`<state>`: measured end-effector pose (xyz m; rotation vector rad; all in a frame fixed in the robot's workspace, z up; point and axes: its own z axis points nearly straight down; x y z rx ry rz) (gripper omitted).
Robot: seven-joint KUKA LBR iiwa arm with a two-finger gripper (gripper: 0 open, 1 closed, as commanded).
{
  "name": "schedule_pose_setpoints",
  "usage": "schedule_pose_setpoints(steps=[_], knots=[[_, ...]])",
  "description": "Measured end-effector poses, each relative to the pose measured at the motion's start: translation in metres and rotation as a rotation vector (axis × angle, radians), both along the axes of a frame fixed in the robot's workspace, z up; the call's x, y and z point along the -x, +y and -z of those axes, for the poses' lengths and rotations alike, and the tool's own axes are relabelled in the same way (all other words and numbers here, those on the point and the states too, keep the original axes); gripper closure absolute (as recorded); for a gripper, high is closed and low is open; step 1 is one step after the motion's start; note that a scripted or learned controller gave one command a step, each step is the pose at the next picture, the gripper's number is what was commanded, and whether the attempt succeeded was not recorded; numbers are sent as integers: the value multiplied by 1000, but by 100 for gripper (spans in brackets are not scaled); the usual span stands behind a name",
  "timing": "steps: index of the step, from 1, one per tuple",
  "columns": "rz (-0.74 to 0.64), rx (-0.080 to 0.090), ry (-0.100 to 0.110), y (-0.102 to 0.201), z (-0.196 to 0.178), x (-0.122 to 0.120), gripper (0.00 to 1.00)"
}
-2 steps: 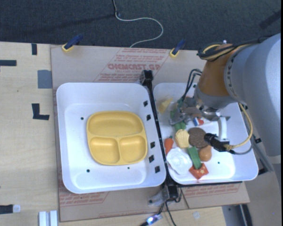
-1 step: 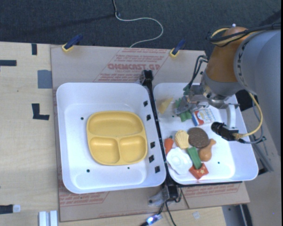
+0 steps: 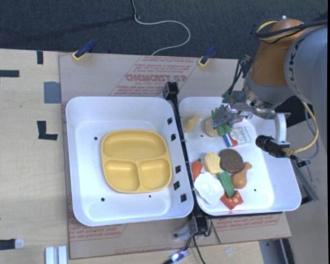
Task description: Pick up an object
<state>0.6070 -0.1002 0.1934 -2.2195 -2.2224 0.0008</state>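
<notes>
Cardboard sheet under the bins: red printed lettering, upside down from this camera, too blurred to read with certainty. Small white card in right bin: markings illegible

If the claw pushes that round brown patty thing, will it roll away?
Probably not. The brown patty looks like a flat disc lying on its face, so it would likely slide. It seems to be small toy food, probably light and stiff, and it might bump the yellow shell piece beside it.
</notes>
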Motion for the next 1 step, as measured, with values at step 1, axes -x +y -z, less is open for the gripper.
schedule_pose_setpoints(steps=[1], knots=[[0, 0, 1, 1, -31, 0, 100]])
